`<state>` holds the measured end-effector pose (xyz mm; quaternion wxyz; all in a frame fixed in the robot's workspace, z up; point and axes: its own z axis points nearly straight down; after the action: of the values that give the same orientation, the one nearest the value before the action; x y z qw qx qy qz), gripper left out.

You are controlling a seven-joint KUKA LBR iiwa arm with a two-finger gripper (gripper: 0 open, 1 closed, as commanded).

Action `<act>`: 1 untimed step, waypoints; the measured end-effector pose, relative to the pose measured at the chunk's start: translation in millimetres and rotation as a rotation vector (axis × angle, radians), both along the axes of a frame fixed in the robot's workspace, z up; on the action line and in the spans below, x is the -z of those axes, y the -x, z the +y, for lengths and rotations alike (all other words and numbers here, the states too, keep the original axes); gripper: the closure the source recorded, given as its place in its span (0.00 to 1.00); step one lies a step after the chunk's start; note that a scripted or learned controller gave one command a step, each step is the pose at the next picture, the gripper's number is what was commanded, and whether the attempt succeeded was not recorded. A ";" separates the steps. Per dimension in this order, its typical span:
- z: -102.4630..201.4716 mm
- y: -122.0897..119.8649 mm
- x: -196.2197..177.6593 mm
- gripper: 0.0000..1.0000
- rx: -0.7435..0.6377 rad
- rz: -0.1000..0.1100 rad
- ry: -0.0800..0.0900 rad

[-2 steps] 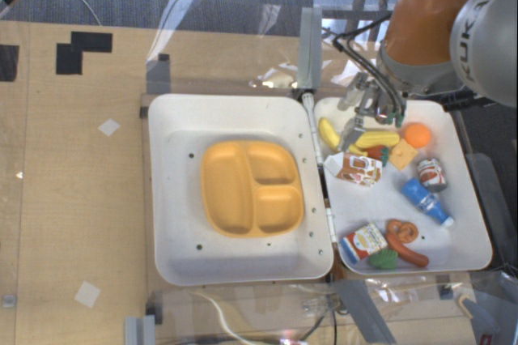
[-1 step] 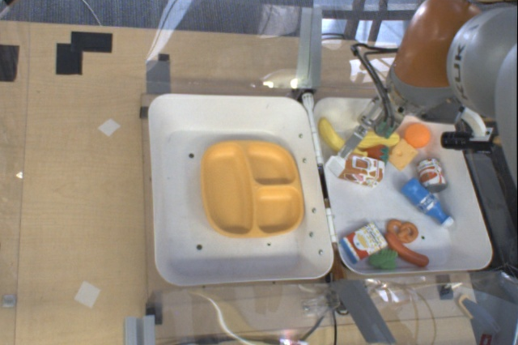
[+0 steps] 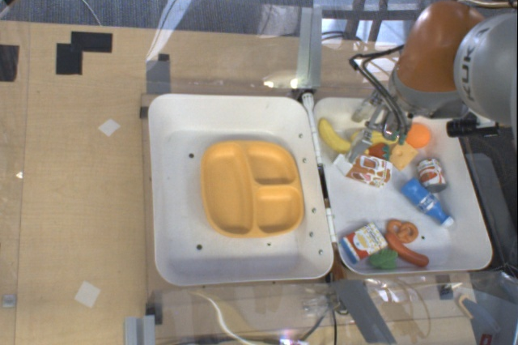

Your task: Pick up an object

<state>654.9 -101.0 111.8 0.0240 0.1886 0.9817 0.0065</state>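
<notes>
Two white bins are seen side by side on the bench (image 3: 73, 198). Far left of the pincer (image 3: 377, 133), the left bin (image 3: 174, 254) is occupied by a yellow divided tray (image 3: 251, 188). The pincer is lowered into the right bin (image 3: 469, 242), near its far edge. A banana (image 3: 333, 135) is found just left of it, and a red-and-white packet (image 3: 369, 169) just below it. Whether anything is gripped cannot be told, nor how wide the pincer stands. An orange ball (image 3: 419, 135) is placed just right of it. Nearer the camera, a small can (image 3: 430, 172), a blue bottle (image 3: 426, 202), a pretzel (image 3: 402, 232) and a green piece (image 3: 384, 259) are spread.
</notes>
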 end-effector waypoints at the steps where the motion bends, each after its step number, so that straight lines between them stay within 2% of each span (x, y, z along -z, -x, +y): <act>1: 3.3 -7.2 0.1 0.00 0.101 0.021 0.001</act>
<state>662.0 -97.7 111.7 0.0141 0.2378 0.9712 0.0027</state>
